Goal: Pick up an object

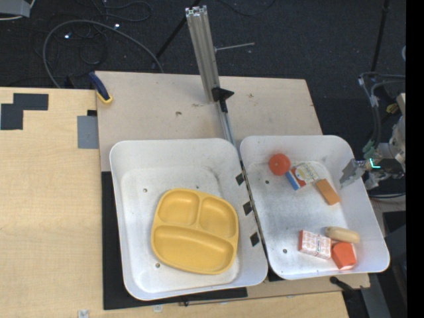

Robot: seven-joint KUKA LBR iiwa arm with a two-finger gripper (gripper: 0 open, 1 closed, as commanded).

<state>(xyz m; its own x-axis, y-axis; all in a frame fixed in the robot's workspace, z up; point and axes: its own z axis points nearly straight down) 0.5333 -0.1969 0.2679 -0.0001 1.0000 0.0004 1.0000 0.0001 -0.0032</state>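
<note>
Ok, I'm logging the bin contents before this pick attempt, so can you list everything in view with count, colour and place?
Bins: 2, white, side by side on the bench.
Divided plate: 1, yellow, three compartments, in the left bin.
Ball: 1, red-orange, far part of the right bin.
Marker: 1, blue, beside the ball.
Card or packet: 1, white with print, next to the marker.
Block: 1, orange-brown, mid right bin.
Box: 1, red and white, near part of the right bin.
Cube: 1, orange, touching the box.
Peg: 1, tan, above the cube.
Metal post: 1, grey, behind the bins.
Gripper: 1, grey, at the right bin's right rim.
</note>
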